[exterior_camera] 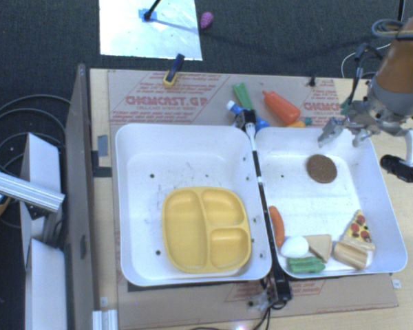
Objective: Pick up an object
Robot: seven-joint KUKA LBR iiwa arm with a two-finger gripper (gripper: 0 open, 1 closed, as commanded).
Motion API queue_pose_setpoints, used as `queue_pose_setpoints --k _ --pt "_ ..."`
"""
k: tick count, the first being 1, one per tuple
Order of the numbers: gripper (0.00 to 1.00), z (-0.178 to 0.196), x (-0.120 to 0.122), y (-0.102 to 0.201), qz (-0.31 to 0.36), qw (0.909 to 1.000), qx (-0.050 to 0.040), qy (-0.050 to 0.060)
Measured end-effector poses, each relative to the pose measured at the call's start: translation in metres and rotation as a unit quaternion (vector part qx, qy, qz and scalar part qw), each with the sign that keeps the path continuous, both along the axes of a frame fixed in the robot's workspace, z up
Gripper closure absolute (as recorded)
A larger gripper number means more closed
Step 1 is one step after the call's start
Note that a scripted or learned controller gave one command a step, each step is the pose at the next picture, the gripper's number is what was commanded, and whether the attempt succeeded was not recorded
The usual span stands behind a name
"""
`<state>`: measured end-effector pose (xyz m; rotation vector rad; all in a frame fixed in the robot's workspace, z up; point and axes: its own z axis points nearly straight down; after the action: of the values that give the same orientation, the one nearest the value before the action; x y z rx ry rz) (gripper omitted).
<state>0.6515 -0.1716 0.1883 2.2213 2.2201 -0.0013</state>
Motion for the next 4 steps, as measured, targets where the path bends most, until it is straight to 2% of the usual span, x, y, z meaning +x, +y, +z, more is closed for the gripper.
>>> queue_pose_setpoints --k 1,2,3,4 --pt "0.0 -0.04 -0.015 -0.008 0.0 1.0 0.0003 0.001" --pt "0.0 -0.07 -0.017 -0.002 0.002 1.0 0.0003 0.0" --pt "0.0 -0.106 -0.012 -0.011 0.001 1.0 0.0 0.0" --pt "1.0 -0.091 -0.009 -0.011 0.002 1.0 -0.0006 -0.004"
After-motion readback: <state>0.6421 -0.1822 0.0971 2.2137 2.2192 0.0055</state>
